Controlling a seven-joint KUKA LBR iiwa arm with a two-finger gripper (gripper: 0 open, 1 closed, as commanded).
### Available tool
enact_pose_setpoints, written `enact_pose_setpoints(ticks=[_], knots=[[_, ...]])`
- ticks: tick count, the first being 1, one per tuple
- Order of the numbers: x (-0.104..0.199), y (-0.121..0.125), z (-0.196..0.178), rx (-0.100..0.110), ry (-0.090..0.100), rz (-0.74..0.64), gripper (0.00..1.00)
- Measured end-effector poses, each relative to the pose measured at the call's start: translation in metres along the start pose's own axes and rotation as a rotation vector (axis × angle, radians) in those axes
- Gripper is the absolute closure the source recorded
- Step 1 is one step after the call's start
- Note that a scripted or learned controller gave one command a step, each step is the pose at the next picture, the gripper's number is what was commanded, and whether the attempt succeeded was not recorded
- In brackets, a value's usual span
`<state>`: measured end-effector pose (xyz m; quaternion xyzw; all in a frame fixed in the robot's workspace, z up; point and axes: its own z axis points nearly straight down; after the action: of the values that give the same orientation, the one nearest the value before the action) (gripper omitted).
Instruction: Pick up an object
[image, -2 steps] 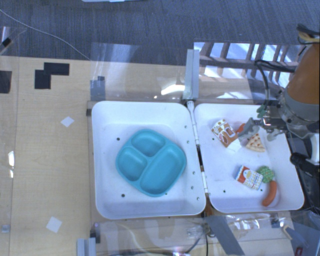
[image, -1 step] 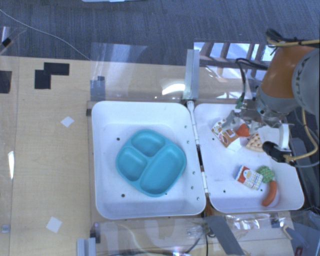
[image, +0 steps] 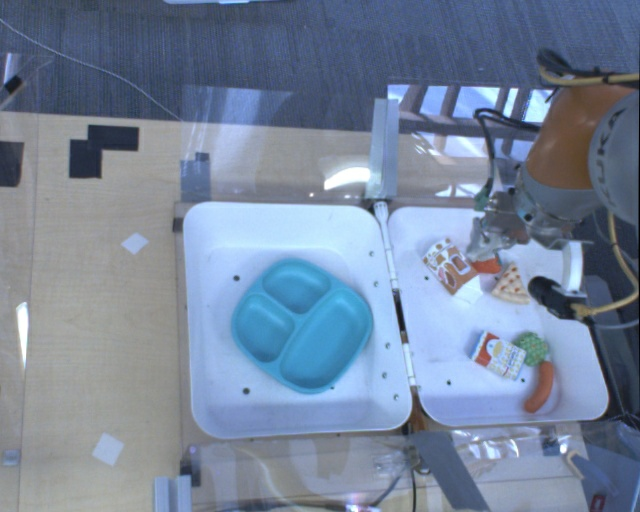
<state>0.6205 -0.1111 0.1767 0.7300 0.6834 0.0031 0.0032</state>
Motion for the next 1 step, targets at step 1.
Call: enact_pose_setpoints(ticks=[1], knots=[[0.0, 0.0, 0.0, 0.0, 0.0, 0.0, 0.0]])
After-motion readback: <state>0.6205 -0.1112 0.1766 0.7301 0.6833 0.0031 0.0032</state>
